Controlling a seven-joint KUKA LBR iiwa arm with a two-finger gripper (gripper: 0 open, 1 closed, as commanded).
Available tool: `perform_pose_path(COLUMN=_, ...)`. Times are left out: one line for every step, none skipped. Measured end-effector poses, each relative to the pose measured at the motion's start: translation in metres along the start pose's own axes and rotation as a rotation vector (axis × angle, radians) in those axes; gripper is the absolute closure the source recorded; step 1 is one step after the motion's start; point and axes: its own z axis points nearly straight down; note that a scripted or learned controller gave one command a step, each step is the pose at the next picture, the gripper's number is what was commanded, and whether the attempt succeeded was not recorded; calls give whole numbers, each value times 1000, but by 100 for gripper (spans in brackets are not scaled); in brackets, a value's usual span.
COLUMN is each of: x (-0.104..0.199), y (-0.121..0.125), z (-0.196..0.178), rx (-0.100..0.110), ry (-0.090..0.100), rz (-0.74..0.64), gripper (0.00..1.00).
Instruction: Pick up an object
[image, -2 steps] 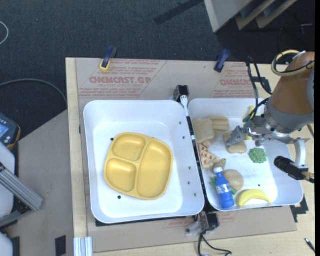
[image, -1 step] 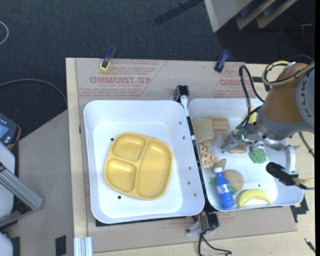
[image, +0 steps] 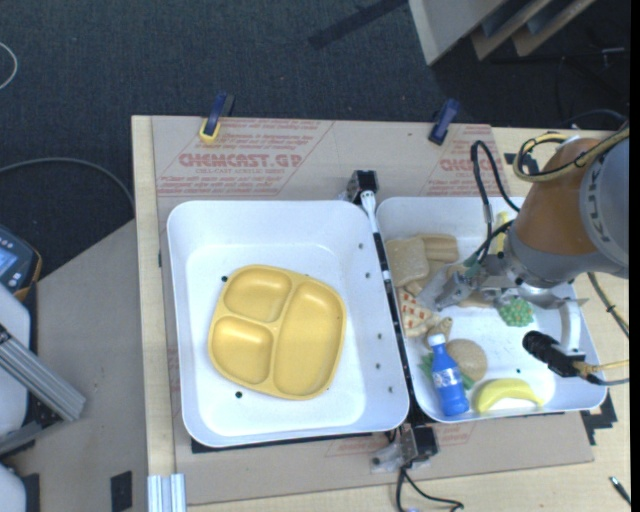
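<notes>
While the gripper (image: 452, 291) hangs spread open, the waffle (image: 415, 312) lies just beside

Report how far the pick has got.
Done: the arm is over the right bin, its pincer low among the items near the bread slices. In hand: nothing visibly held. Left: grasp and lift. The blue bottle, banana and green item lie in the bin.

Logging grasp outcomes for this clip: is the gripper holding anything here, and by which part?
It cannot be told. The gripper is low in the right bin among the food items, but nothing is visibly between its fingers.
</notes>
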Motion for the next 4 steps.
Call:
perform_pose_path(x=-2, y=2, z=-13, rx=-9, ry=-5, rz=2, gripper=100)
perform_pose_path(x=-12, y=4, z=-66, rx=-7, ry=-3, rz=1, gripper=100)
perform_pose_path(x=-4, y=5, z=-124, rx=-7, ry=-3, rz=-1, gripper=100)
perform_pose_path(x=-4, y=6, z=-141, rx=-7, ry=-3, rz=-1, gripper=100)
